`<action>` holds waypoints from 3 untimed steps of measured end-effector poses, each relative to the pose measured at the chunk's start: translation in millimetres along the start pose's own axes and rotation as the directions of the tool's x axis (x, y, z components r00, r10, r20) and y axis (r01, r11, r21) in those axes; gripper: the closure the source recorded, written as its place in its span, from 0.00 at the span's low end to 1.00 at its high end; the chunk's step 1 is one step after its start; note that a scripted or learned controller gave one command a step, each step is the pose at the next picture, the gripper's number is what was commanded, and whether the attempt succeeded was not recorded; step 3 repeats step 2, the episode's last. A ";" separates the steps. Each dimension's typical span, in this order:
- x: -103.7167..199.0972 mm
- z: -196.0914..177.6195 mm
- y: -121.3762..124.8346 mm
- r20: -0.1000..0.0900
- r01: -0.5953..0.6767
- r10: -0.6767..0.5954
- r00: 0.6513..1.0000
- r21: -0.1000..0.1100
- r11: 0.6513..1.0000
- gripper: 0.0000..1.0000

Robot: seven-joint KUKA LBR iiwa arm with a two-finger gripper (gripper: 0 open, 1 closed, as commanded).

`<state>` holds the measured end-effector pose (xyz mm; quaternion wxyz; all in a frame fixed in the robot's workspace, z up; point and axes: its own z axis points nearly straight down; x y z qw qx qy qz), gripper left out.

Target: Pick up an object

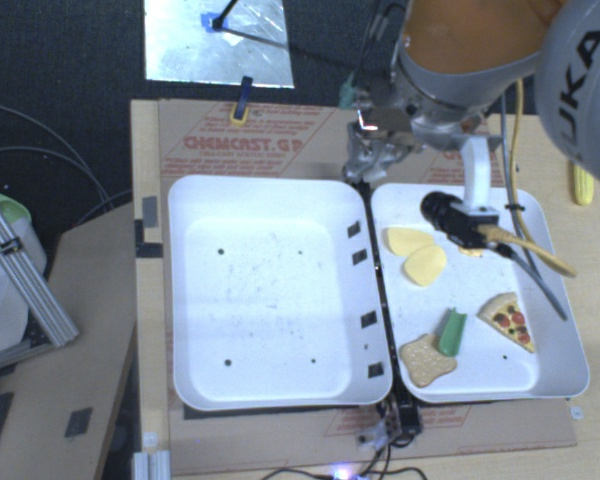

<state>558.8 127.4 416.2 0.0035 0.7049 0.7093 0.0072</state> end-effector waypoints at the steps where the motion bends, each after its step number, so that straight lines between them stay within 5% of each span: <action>1: 54.0 95.6 -54.8 0.005 0.004 -0.004 1.000 0.024 1.000 1.00; 2: 2.1 40.7 -72.3 0.004 -0.009 0.009 1.000 0.008 1.000 1.00; 3: 2.1 40.7 -72.3 0.004 -0.009 0.009 1.000 0.008 1.000 1.00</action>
